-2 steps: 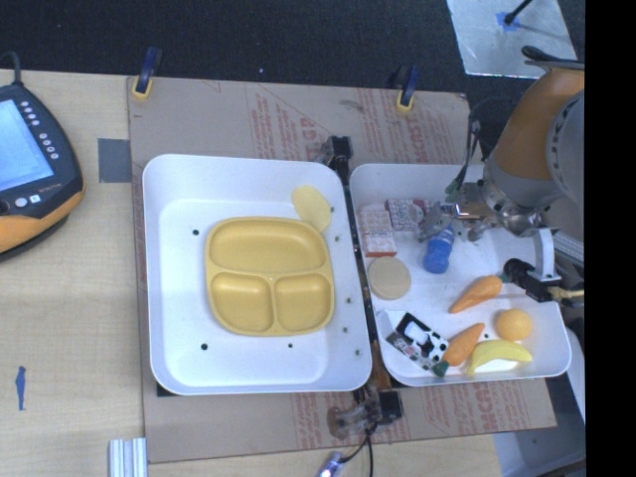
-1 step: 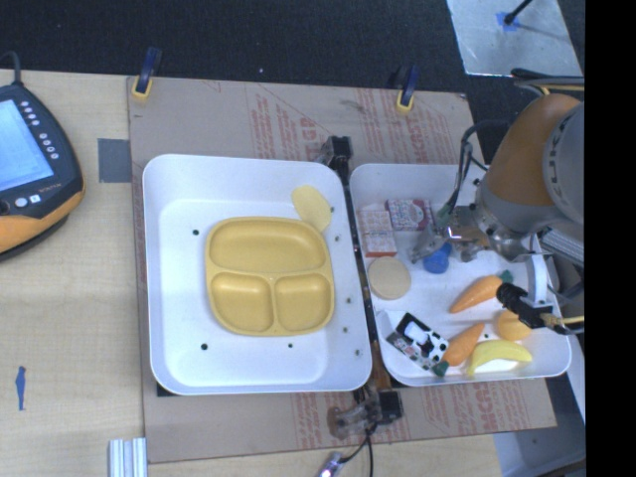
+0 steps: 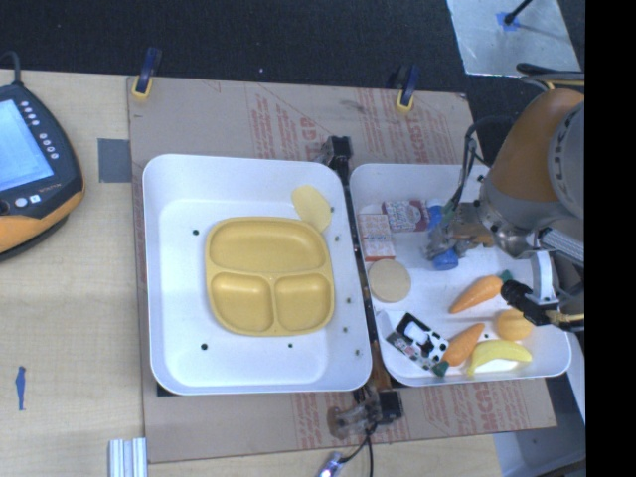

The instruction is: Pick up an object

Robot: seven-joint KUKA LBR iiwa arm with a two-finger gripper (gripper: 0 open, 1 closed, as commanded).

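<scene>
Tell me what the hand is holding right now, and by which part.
It cannot be told. The hand sits low in the right bin over a small blue object, but the view does not show anything between its fingers.

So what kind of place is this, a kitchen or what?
Probably a robot test lab, not a kitchen: a robot arm reaches over two white bins, a control handset lies on the bench, and the food looks like toys, such as a carrot.

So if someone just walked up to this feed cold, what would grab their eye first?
Probably the yellow divided tray, sitting in the middle of the left bin. Next, the cluster in the right bin: two orange carrots, a yellow piece and a round tan disc. The grey-and-orange arm looms over that bin's far right side.
</scene>
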